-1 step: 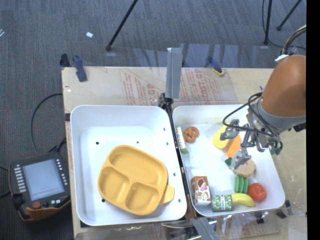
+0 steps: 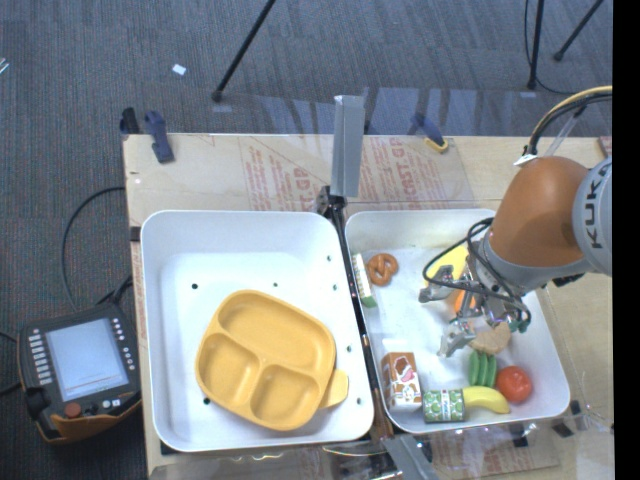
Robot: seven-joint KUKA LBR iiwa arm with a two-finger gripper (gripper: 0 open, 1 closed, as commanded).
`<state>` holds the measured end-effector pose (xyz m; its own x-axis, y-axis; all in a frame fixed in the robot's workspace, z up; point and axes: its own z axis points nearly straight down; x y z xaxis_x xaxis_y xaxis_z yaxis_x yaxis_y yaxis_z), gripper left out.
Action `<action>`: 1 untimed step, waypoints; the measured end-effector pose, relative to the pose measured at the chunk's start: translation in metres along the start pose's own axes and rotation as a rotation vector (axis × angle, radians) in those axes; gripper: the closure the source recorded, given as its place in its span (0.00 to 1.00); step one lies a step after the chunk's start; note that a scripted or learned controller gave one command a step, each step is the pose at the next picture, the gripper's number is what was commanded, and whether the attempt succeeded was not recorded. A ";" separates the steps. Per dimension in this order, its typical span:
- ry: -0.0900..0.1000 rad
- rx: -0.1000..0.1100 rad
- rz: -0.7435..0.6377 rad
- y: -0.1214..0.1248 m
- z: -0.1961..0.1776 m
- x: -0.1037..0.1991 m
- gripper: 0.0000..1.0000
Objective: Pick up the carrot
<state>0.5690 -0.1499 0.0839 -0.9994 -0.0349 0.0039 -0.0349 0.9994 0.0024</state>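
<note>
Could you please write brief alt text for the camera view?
The gripper reaches down into the right bin among toy foods, beside an orange carrot. The left bin holds a yellow divided tray.

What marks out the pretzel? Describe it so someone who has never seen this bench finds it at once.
Start at the right-hand white bin of the two on the bench. In its far-left corner, close to the wall it shares with the other bin, lies the pretzel. It is the only small brown knotted twist, lying apart from the brighter items crowded toward the bin's near edge.
</note>
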 end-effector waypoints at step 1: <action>0.000 -0.002 -0.317 0.018 0.000 -0.035 0.00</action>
<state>0.6037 -0.1310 0.0836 -0.9388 -0.3445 0.0028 -0.3445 0.9388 0.0053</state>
